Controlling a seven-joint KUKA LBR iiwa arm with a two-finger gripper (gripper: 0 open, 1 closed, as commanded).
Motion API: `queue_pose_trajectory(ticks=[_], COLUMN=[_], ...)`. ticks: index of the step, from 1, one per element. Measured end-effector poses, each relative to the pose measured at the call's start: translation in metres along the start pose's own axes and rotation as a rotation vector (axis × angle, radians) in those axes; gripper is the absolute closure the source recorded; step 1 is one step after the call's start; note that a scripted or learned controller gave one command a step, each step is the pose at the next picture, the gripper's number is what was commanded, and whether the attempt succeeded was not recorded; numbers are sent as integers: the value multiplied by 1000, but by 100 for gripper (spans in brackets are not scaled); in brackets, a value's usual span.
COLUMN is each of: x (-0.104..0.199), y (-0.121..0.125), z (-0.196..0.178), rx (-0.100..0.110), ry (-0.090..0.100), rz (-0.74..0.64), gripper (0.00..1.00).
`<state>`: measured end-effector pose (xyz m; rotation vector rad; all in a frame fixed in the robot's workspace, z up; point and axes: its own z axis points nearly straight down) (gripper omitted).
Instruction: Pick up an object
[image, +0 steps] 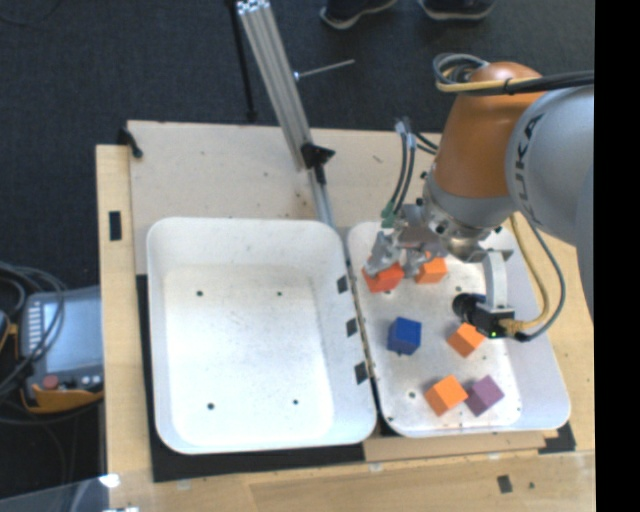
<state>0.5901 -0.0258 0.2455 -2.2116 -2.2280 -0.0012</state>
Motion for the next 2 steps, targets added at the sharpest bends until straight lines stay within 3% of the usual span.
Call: queue_pose_trajectory(ticks=[2], x=[108], y=[-39], z=[-5], rx=[2], ry=[-1], rz=[-1], gripper=[100])
